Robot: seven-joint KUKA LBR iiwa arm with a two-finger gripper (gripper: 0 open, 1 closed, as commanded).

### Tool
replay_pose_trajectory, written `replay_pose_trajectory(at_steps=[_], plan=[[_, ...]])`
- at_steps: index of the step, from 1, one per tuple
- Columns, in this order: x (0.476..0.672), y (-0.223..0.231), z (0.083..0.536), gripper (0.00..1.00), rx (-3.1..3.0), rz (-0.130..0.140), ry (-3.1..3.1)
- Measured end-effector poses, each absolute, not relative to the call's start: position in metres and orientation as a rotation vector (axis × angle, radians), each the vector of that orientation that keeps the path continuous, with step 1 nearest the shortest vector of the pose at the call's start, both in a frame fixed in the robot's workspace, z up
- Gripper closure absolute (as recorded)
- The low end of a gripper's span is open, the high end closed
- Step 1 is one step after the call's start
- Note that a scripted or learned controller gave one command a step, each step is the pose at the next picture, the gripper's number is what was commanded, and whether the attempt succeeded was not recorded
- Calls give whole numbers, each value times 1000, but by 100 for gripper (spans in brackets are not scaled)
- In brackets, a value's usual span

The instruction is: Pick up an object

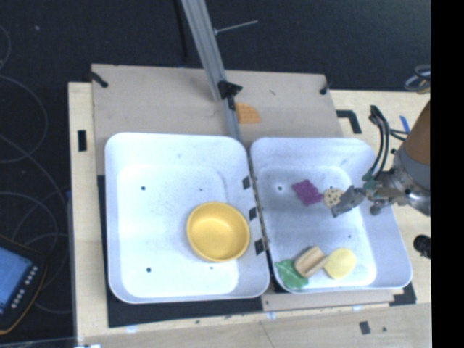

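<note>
Camera view: claw [346, 200], finger state unclear, hovers beside the small spotted cream die [332, 196]; it could nudge it away.

No legible text, label, brand, number or sign is present. The die [332, 196] in the right bin [384, 263] shows dark pips, too small to count. The screen [13, 281] at the lower left edge glows blue; its content is too blurred to read. The orange tag [246, 114] behind the bins carries no readable marking.
</note>
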State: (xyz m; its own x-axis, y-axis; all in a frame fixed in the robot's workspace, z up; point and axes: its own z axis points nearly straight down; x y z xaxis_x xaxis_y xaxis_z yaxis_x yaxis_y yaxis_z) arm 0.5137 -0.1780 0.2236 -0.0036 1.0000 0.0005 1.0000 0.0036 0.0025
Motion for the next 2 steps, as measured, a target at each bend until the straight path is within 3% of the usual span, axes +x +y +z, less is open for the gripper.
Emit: replay_pose_trajectory(at_steps=[1, 2], plan=[[514, -178, 224, 0, 2218, 4, 2223], [519, -181, 180, 0, 2224, -5, 2220]])
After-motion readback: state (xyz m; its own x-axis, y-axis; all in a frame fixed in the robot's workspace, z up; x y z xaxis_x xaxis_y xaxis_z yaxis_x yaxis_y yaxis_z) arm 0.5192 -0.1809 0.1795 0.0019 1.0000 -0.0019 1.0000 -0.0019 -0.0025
